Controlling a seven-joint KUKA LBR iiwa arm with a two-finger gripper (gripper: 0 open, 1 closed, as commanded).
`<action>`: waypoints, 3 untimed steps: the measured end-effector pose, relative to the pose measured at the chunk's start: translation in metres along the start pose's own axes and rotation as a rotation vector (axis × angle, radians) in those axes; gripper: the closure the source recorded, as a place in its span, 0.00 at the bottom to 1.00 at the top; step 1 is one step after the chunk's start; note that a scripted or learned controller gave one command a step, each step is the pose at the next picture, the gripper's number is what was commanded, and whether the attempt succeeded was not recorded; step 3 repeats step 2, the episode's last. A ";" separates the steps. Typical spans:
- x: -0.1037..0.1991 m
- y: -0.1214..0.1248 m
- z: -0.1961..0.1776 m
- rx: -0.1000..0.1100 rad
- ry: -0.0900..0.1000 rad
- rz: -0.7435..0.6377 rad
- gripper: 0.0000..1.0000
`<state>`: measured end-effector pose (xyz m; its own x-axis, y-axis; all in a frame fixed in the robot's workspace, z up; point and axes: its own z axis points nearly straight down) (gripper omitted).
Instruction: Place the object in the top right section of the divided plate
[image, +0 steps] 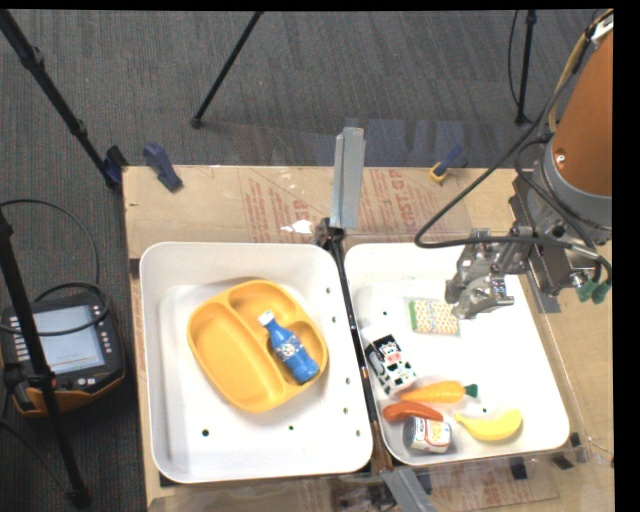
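Observation:
A yellow divided plate (225, 355) lies in the left white bin (170, 280). A blue bottle with a white cap (290, 350) lies in the plate's right-hand section, tilted toward its lower right. My gripper (480, 292) hangs over the upper part of the right bin (540, 340), well to the right of the plate. Just below and to its left lies a small green-patterned packet (434, 316), separate from it.
In the right bin lie a black-and-white cow-print carton (392, 364), an orange carrot (438, 392), a red sausage-like piece (410, 411), a small can (430, 433) and a yellow banana (490, 426). A grey upright post (347, 185) stands between the bins at the back.

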<state>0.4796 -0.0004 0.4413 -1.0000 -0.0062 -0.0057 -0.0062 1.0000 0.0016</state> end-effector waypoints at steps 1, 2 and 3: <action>0.001 -0.050 0.096 0.000 0.007 -0.107 1.00; -0.022 -0.103 0.181 -0.001 0.006 -0.421 1.00; -0.022 -0.103 0.181 -0.001 0.006 -0.421 1.00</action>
